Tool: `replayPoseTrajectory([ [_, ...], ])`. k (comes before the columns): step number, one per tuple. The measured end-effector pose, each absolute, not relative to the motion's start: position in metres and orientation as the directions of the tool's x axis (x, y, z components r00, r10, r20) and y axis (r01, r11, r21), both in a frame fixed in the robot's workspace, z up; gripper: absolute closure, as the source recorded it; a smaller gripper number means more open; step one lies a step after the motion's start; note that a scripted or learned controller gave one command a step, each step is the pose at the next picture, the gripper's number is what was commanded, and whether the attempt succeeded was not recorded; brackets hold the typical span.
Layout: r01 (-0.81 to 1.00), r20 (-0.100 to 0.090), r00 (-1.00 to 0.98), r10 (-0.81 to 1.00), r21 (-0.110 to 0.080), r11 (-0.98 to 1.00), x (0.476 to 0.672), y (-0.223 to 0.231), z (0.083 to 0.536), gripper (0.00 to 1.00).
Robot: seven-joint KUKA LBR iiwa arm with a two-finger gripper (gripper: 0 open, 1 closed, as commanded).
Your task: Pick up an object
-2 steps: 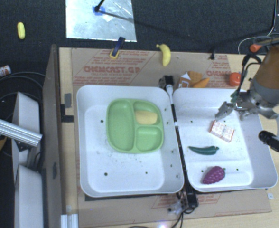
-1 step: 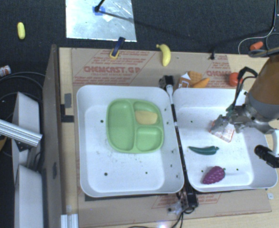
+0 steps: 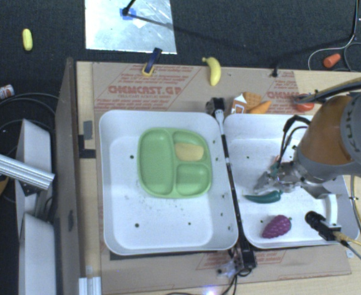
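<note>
My gripper is low in the right bin, right over a dark green pepper-like object that lies on the bin floor. The green thing sits just below the fingertips; whether it is between them I cannot make out. A purple bunch of grapes lies near the front of the same bin, apart from the gripper. In the left bin rests a green divided plate with a yellow piece in its upper right compartment.
A yellow banana and orange items lie on the cardboard behind the bins. The divider between the bins runs just left of the gripper. The arm's grey and orange body hangs over the right bin's right side.
</note>
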State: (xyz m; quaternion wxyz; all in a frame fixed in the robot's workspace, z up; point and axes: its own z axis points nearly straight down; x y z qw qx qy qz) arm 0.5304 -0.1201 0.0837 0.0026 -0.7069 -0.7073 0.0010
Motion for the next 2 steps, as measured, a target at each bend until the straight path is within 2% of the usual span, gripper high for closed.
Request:
replayPoseTrajectory([
  [1, 1.000, -0.003, 0.001, 1.000, 0.003, -0.001, 0.550, -0.158, 0.085, 0.00],
  [2, 1.000, 0.001, -0.007, 1.000, 0.004, 0.007, 0.583, -0.129, 0.085, 0.00],
])
